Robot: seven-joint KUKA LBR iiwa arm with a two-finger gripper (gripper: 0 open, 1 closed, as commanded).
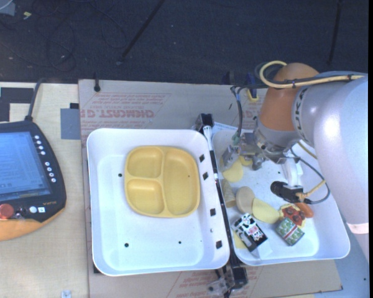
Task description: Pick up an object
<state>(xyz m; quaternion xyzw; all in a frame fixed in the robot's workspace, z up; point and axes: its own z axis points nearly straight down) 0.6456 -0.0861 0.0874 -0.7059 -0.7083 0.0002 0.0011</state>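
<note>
My gripper (251,158) hangs low over the far left part of the right bin (326,244), under the orange band of the wrist. A pale yellow piece (234,172) lies just left of and below it, close to it or touching. Further toward the front lie a tan round object (245,197), a yellow wedge (265,211), a black-and-white cow-patterned block (251,231), a small green and red can (289,230) and an orange-red item (296,212). The wrist hides what is directly under the gripper.
The left bin (109,228) holds a yellow divided plate (161,180). A black-clipped divider (215,185) separates the two bins. A teach pendant (18,172) lies on the bench at far left. The grey arm covers the right bin's far right corner.
</note>
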